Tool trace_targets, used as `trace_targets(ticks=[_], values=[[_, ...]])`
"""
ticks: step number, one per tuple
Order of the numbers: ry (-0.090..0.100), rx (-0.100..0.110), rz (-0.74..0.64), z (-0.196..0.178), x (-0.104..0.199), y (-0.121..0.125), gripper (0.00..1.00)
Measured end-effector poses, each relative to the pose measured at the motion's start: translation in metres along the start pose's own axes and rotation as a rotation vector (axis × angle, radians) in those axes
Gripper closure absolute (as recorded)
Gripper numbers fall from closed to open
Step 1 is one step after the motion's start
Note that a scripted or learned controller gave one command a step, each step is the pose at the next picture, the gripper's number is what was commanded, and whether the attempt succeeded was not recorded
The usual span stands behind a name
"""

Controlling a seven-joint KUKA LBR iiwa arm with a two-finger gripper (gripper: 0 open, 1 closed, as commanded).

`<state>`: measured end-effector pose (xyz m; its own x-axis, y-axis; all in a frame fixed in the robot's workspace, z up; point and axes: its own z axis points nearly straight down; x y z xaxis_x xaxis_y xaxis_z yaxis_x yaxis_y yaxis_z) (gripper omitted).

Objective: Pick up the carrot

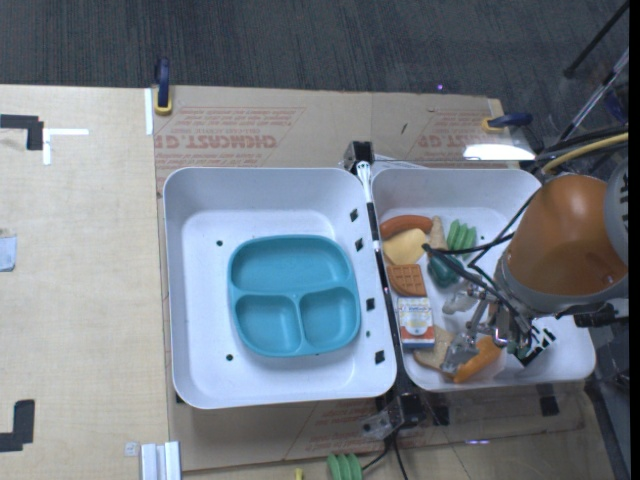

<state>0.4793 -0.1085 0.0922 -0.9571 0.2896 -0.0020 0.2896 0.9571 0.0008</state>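
Note:
An orange, carrot-like piece (482, 362) lies at the front of the right bin (570, 366), partly hidden by my gripper. My gripper (467, 345) hangs low right over its left end, touching or nearly touching it. The grey arm with its orange band (560, 238) covers the bin's right half. I cannot tell whether the orange piece is held.
The right bin also holds a red sausage (404, 225), a yellow-orange piece (405, 247), a green vegetable (461, 234), a waffle (408, 279) and a small carton (415, 321). In the left bin (190, 298) sits a teal divided plate (294, 295). Cables trail beside the gripper.

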Motion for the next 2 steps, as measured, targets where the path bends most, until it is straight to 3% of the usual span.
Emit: trace_targets(ticks=[1, 2], values=[[-0.006, -0.002, 0.007, -0.01, -0.003, 0.001, 1.0], [-0.006, 0.0, 0.061, -0.042, -0.005, -0.013, 1.0]])
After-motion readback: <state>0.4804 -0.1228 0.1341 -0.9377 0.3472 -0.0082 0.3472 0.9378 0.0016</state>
